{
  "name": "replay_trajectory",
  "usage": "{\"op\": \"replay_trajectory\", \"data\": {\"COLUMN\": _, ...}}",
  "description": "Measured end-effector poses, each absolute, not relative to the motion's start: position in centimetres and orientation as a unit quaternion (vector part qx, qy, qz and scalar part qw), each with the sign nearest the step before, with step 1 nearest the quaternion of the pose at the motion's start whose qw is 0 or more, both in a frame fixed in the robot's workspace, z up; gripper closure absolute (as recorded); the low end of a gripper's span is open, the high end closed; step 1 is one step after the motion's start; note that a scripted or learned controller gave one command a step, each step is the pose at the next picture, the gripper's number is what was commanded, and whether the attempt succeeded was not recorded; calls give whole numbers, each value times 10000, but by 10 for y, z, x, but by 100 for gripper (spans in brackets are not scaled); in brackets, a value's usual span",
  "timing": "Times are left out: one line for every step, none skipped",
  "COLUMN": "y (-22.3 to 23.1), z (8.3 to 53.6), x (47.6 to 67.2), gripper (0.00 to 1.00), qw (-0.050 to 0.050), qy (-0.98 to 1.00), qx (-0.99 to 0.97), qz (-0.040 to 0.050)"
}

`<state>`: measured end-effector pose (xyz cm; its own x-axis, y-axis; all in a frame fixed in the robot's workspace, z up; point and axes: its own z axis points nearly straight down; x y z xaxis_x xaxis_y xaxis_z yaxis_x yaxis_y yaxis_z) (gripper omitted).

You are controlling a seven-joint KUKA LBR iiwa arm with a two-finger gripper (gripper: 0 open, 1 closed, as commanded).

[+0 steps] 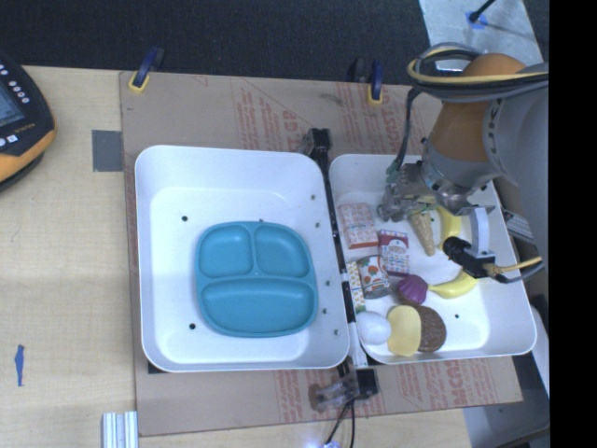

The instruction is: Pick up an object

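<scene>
**Arm low over the right bin's upper end**

Camera view, read from the bottom of the frame upward, showed the right bin [511,336] holding the clutter and the left bin [159,250] holding a blue divided plate [255,278]. Lowest in the right bin lay a white ball [373,328], a yellow round piece [404,329] and a brown disc [432,329], touching one another. Just above them sat a purple piece [412,289] and a yellow banana [454,286], with small printed packets [373,250] running up along the bin's left wall. Higher still, the gripper [403,201] hung at the bin's upper middle, beside a pale cone-like item [424,230]. Whether anything sat in its grasp could not be told; the fingertips were lost in dark clutter.

Judging the pick as not yet made, the cone or a packet looked the nearest target. A good attempt would centre on one item, descend straight, and keep off the bin wall.
</scene>
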<state>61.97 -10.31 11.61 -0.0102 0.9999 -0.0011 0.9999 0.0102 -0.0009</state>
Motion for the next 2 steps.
{"op": "replay_trajectory", "data": {"y": -103, "z": 116, "x": 620, "gripper": 0, "qw": -1, "qy": 7111, "qx": 7031, "qz": -10}}
{"op": "replay_trajectory", "data": {"y": -120, "z": 92, "x": 653, "gripper": 0, "qw": -154, "qy": 7071, "qx": 7070, "qz": -69}}
